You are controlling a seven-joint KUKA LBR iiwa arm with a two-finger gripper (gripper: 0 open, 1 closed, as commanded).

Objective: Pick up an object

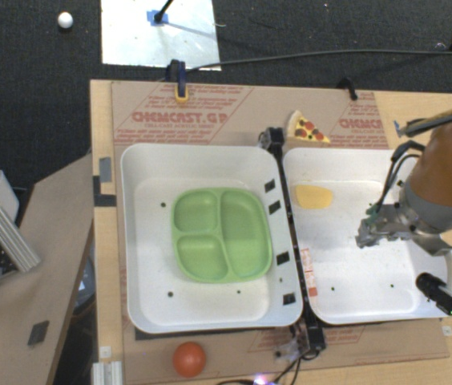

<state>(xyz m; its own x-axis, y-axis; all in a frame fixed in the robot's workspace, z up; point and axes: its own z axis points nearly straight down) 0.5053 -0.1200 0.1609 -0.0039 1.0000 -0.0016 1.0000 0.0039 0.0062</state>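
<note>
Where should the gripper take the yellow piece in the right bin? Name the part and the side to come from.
Take the yellow piece across its short width, coming straight down from above. It looks flat and low on the floor of the right bin, with bare floor all around it, so a side approach would probably find little to catch. The gripper is to its right.

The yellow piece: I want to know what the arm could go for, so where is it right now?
The yellow piece lies flat in the right bin, near its upper left corner, left of and above the gripper.
</note>
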